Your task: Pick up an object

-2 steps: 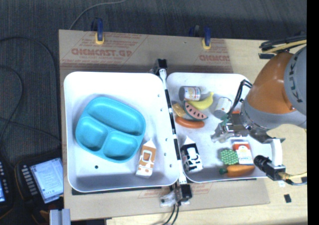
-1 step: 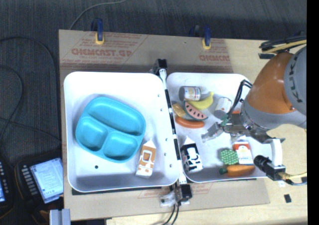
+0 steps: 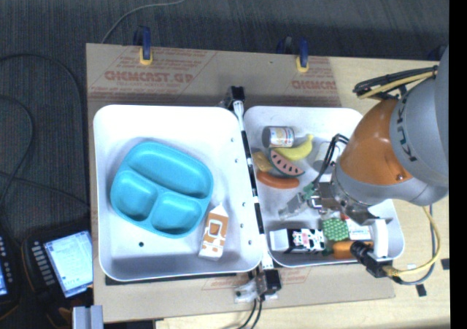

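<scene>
- The arm [image 3: 394, 152] is reaching in from the right and hanging low over the right bin [image 3: 255, 196], wrist bent down so the gripper [image 3: 315, 200] is pointing into the middle of the pile. My guess is it's lining up for a grab.
- Honestly can't tell what the claw is doing; the orange band and wrist are covering it, and I'm not seeing anything pinched in it.
- All the candidate objects are sitting in that right bin: a small can [image 3: 279, 136] lying on its side near the far wall, a banana [image 3: 299, 149] just beside it, a watermelon slice [image 3: 283, 164] touching the banana, and a black-and-white carton [image 3: 299, 240] along the near wall.
- The left bin [image 3: 109, 247] is holding a blue divided tray [image 3: 160, 187] and a small orange carton [image 3: 213, 231] leaning near the divider, well apart from the gripper.
- Both bins are sitting side by side on the board [image 3: 182, 76], probably so stuff moves from one to the other.
</scene>
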Controlling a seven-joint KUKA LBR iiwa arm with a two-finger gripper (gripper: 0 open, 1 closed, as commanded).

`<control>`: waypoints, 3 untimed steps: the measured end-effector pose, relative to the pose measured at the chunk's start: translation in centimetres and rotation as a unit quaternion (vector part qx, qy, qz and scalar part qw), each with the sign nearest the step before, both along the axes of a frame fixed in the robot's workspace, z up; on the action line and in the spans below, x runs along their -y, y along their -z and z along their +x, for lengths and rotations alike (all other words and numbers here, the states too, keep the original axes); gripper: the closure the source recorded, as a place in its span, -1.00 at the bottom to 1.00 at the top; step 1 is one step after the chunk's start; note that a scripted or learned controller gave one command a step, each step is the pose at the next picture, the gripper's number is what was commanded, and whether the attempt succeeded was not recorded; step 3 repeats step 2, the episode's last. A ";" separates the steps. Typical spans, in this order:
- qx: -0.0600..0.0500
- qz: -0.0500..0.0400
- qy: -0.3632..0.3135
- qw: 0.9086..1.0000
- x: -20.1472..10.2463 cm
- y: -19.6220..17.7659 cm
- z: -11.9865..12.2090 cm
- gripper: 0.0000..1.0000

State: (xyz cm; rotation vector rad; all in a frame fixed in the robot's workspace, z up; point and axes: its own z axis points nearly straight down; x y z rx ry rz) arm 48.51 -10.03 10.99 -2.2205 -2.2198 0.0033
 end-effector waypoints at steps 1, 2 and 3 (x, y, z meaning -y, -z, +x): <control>0.001 0.000 0.000 1.000 -0.1 2.3 -0.1 -1.00; 0.003 -0.001 0.000 1.000 -0.1 1.4 0.1 1.00; 0.003 -0.001 0.000 1.000 -0.1 1.4 0.1 1.00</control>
